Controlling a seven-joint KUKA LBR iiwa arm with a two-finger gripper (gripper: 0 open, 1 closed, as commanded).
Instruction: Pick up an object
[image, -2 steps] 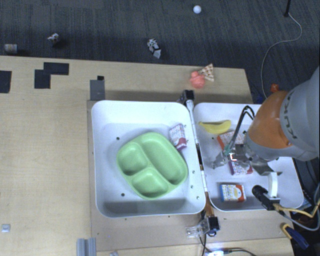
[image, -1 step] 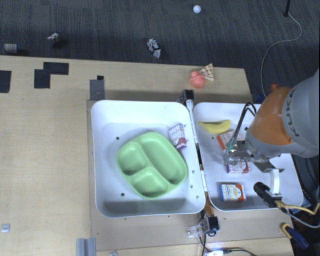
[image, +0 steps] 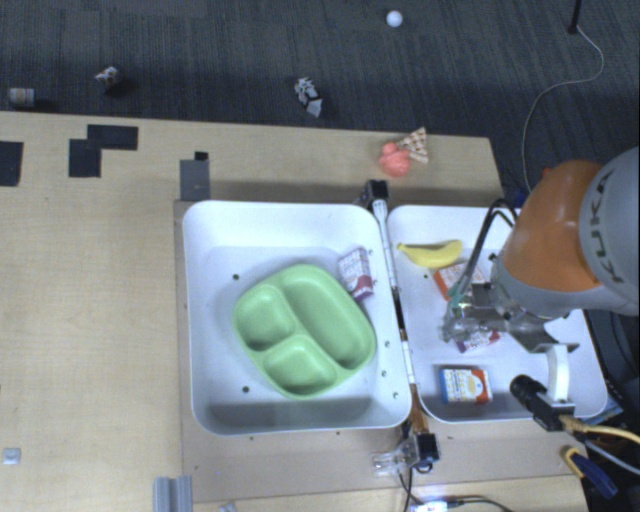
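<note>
Closest to the viewer, at the bench's front edge, a small grey bracket (image: 172, 492) sits left and a metal clamp (image: 410, 455) sits where the two bins meet. The pale wooden bench (image: 90, 350) is bare on its left side apart from black patches (image: 100, 146) near its far edge. A grey block (image: 194, 178) stands just behind the left bin's far left corner.

The left bin (image: 203, 260) holds a green divided plate (image: 300, 325) with three compartments, lying flat in the middle. A small red and white packet (image: 356, 272) touches the plate's far right edge. A thin rod (image: 390, 270) runs along the seam between the bins. Behind it, on the bench, a pink ball (image: 394, 160) lies beside a pale striped thing (image: 416, 145).

The right bin (image: 425, 335) holds a banana (image: 432, 254) at its far left and an orange and white flat thing (image: 450, 282) just right of it. A small orange and blue carton (image: 464, 384) lies near the front wall. The gripper (image: 468, 322) hangs over the bin's middle, directly above a small purple and red thing (image: 478, 343) and between the banana and the carton. Whether it is open, closed or holding anything cannot be told. The grey and orange arm (image: 560, 250) covers the bin's right part.
</note>
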